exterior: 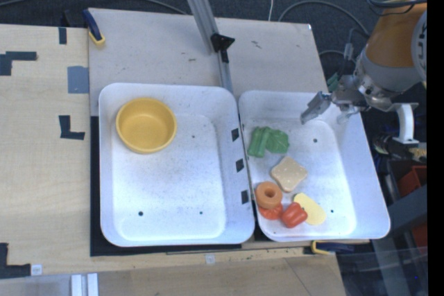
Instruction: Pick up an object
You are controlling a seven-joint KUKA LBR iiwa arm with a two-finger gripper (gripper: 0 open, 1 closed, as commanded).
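The right bin holds a green toy vegetable, a tan bread slice, an orange ring-shaped donut, a red pepper and a yellow piece. My gripper hangs over the bin's upper right part, well apart from these pieces, up and right of the green vegetable. Its fingers are spread with nothing between them.
A yellow bowl sits in the upper left corner of the left bin. A slanted metal pole rises behind the bins, ending in a black clamp. Cables trail across the dark floor at the back.
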